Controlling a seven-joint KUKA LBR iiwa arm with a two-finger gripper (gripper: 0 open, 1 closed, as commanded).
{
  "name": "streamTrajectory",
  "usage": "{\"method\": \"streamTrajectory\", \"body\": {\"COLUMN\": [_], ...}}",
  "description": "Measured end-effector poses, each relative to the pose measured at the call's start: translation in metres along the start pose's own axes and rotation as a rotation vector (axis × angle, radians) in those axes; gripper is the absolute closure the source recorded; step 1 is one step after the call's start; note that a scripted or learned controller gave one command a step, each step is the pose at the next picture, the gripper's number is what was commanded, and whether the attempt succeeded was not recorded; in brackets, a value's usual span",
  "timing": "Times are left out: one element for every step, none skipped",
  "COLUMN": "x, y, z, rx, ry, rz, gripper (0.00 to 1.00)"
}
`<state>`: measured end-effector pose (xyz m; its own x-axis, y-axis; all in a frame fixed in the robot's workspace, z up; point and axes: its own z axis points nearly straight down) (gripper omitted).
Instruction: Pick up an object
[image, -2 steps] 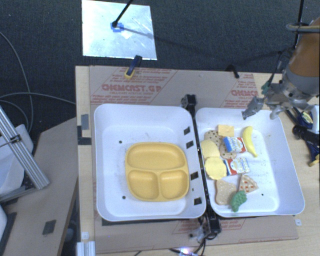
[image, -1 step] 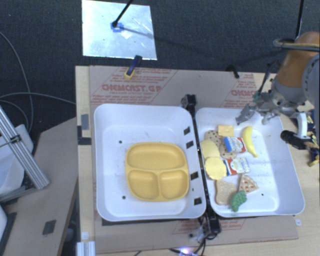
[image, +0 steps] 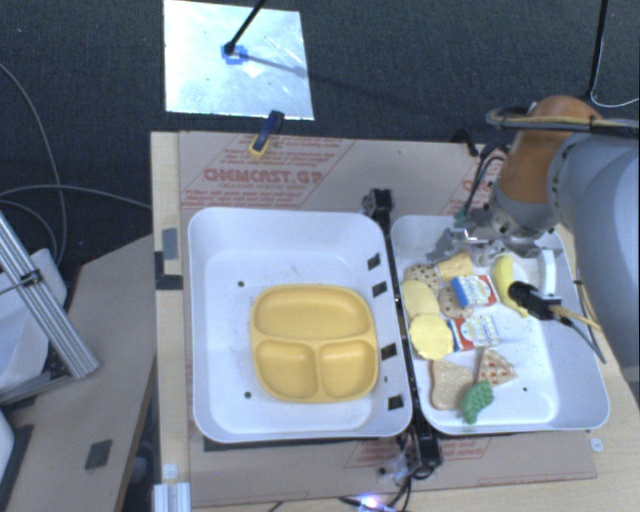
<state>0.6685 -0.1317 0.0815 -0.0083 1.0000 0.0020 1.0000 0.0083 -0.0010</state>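
My gripper (image: 455, 240) hangs low over the back of the right bin (image: 575, 395), just above a yellow cheese wedge (image: 453, 266) and a chocolate-chip cookie (image: 420, 273). No item is visibly between its fingers. Toy food fills the bin below it: two pale yellow discs (image: 418, 297) (image: 432, 337), a blue and white carton (image: 470, 292), a second small packet (image: 480, 330), a banana (image: 503, 272), a slice of toast (image: 450, 383), a waffle wedge (image: 495, 368) and a green broccoli (image: 476, 400).
The left bin (image: 215, 300) holds a yellow divided plate (image: 313, 340). A black divider (image: 395, 300) runs between the bins. The grey arm (image: 590, 190) with its orange band covers the right bin's back right corner. A white piece (image: 546, 268) lies near that bin's right wall.
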Motion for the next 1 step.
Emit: {"method": "streamTrajectory", "body": {"x": [-0.0043], "y": [0.0035], "z": [-0.0181], "rx": [-0.013], "ry": [-0.006], "rz": [0.001], "gripper": [1.00]}}
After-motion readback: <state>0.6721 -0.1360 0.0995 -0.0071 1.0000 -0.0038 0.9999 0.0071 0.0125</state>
